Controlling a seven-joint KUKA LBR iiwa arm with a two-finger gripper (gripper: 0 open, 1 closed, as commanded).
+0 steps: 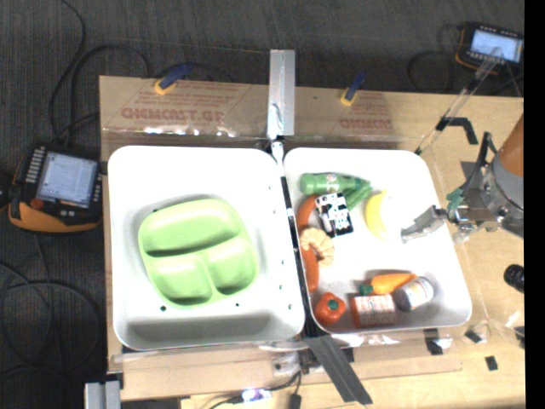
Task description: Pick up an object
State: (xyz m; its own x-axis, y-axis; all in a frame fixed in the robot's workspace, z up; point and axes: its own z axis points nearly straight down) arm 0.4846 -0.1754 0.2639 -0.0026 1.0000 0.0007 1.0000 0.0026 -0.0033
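Note:
My gripper (421,226) hangs over the right side of the right bin (443,186), reaching in from the right, with the arm's wrist (485,203) beyond the bin's edge. Just left of it lies a yellow lemon (375,212). A green bottle (334,182) and a black-and-white item (334,213) lie further left. A small pale orange pumpkin (314,242) and a long orange piece (310,271) lie along the left wall. At the front are a red tomato (330,308), a red-labelled bottle (387,304) and an orange carrot (390,281).
The left bin (128,305) holds a green divided plate (197,250). A metal post (282,92) stands behind the wall between the bins. A handheld pendant (55,186) lies off the bench at left, and cables lie on the floor.

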